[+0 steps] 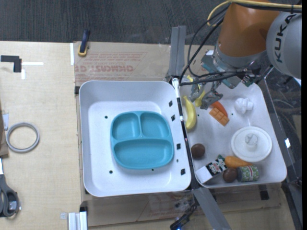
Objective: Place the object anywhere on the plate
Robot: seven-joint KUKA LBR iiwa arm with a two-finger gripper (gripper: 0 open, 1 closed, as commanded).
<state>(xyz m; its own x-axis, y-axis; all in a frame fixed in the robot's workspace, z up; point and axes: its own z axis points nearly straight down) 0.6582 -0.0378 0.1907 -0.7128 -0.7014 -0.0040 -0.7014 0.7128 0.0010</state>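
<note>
Nearest you, along the right bin's [268, 176] front edge, sit a small carton [212, 169], a brown ball [230, 175] and a green can [249, 172]. Farther back, the blue plate [142, 139] lies bare in the left bin [96, 128]. Beyond it, the banana [190, 113] rests against the divider, with the claw [204, 98] just beside it; you cannot tell its spread.

Plate [142, 140] centred in left bin [91, 143], right bin [268, 104] just beside at 3 o'clock, banana [190, 114] along its 9 o'clock wall, lid [251, 143] at centre, can [248, 173] at 6 o'clock, tape roll [21, 137] on bench [38, 99] far at 9 o'clock.
</note>
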